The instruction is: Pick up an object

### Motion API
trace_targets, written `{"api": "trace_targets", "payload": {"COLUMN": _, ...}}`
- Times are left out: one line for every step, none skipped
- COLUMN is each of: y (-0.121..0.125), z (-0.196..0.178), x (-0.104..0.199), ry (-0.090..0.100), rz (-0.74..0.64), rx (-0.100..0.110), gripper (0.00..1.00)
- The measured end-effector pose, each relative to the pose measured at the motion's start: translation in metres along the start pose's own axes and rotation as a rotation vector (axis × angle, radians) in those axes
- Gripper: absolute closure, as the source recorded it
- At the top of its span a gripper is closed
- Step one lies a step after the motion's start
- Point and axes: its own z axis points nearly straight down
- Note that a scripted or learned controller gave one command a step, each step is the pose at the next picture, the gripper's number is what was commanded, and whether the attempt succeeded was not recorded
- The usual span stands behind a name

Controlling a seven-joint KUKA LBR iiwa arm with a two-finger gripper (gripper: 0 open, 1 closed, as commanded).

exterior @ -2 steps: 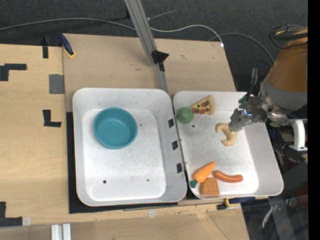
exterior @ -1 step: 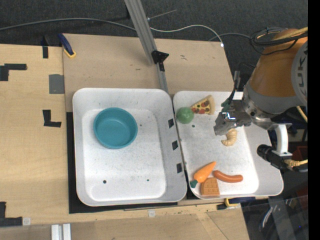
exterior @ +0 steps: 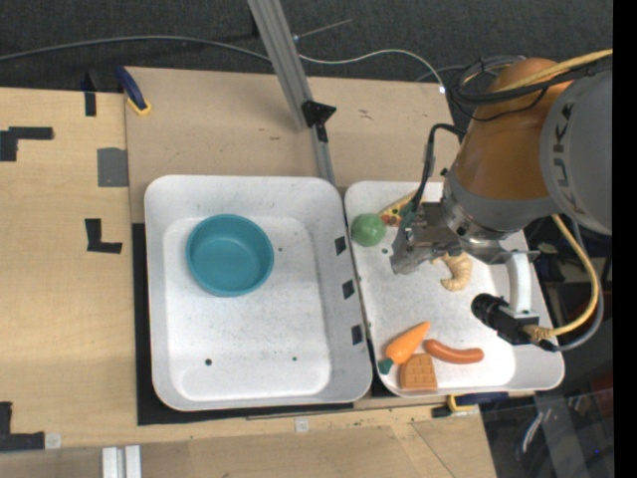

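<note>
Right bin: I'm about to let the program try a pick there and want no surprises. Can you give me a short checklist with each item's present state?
1. Pincer over the right bin: ok, it hangs above the upper middle.
2. Pincer free of any load: cannot tell, the arm's body hides its tips.
3. Targets in the bin: ok, green ball, carrot, sausage, waffle and a tan piece.
4. Nearest targets: ok, the green ball at the pincer's side and the tan piece.
5. Blue bowl out of the way: ok, it sits in the left bin.
</note>
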Motion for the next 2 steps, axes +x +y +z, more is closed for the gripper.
{"api": "trace_targets", "payload": {"y": 0.0, "z": 0.016, "x": 0.054, "ry": -0.001, "rz": 0.001, "rx": 0.002, "gripper": 1.0}}
{"api": "trace_targets", "payload": {"y": -0.013, "z": 0.027, "x": 0.099, "ry": -0.002, "rz": 0.002, "rx": 0.002, "gripper": 1.0}}
